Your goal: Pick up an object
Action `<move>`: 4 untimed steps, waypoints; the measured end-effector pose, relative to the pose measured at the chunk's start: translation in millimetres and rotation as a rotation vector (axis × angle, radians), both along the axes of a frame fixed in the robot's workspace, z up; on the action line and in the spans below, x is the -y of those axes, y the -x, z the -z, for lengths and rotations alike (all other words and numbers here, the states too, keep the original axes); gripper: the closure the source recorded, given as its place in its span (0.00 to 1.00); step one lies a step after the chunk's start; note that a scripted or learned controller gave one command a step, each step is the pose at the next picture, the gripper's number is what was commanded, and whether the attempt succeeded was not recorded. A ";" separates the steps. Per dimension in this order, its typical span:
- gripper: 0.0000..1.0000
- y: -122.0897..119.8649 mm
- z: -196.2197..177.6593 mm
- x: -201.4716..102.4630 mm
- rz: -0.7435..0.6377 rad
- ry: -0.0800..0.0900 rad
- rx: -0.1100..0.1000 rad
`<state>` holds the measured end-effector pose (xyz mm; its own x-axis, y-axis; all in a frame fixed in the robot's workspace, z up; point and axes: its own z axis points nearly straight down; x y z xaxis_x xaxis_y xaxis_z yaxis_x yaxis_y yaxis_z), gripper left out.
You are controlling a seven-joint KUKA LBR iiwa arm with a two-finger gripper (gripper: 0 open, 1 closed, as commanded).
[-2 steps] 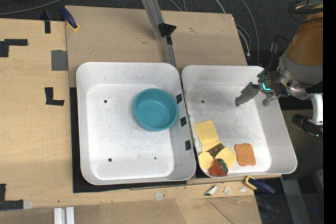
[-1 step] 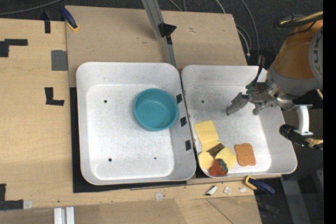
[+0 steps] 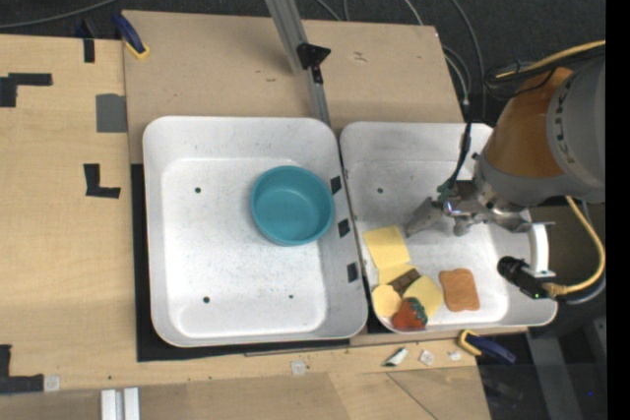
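The likeliest things to pick lay clustered in the lower part of the right-hand shallow white bin [image 3: 394, 152]. A pale yellow square sponge-like block [image 3: 387, 248] sat near that bin's left wall, and just below it lay a smaller yellow piece [image 3: 425, 291] with a dark brown patch [image 3: 404, 280] at its upper edge. At the very bottom of the cluster a small red and green object [image 3: 408, 314] touched the yellow piece; its shape was too small to make out. To the right of these, slightly apart, lay a flat orange-brown rectangular piece [image 3: 460, 290].

Above the cluster, the grey two-finger gripper [image 3: 425, 217] reached in from the right of the frame, low over the middle of the right bin, its tip pointing left and down toward the yellow block but apart from it. Whether its fingers were spread or closed could not be told, and nothing was seen between them. Behind it rose the grey arm with its orange band [image 3: 522, 138].

In the left-hand shallow white bin [image 3: 187, 251] a round teal bowl [image 3: 290, 204] stood upright near the right wall, well apart from the gripper. Both bins rested on the tan wooden bench [image 3: 59, 211]
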<state>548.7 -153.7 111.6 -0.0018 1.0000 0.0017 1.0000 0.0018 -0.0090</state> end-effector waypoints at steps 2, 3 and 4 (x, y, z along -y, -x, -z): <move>1.00 -0.3 12.3 -0.6 -0.001 0.002 0.008; 1.00 -6.8 -49.6 -1.2 0.000 0.003 0.014; 1.00 -10.3 -112.5 2.1 0.000 0.004 0.015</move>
<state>559.0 -155.9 224.0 -0.0015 1.0000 -0.0020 1.0000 0.0015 0.0061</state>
